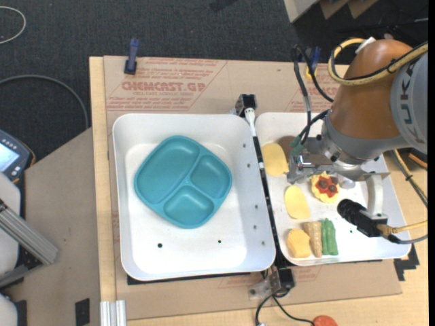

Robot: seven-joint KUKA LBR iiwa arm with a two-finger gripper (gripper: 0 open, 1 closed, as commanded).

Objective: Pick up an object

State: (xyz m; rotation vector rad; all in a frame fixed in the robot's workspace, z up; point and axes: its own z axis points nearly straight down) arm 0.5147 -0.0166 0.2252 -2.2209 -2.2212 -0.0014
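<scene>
right bin [397, 250]: toy food cluster: 3 yellow pieces [297, 202], pizza-like slice [325, 187], green bean pod [329, 236], tan piece [315, 238] | gripper [309, 163] low over bin's middle, near slice, nothing seen held; open/closed: cannot tell | left bin [129, 236]: teal 3-section plate [183, 180] | both bins on cardboard [170, 83]

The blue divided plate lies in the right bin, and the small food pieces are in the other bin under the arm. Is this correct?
Not quite. The camera view shows the blue divided plate in the left bin, not the right one. The rest holds: the small food pieces lie in the other bin, under the arm.
</scene>
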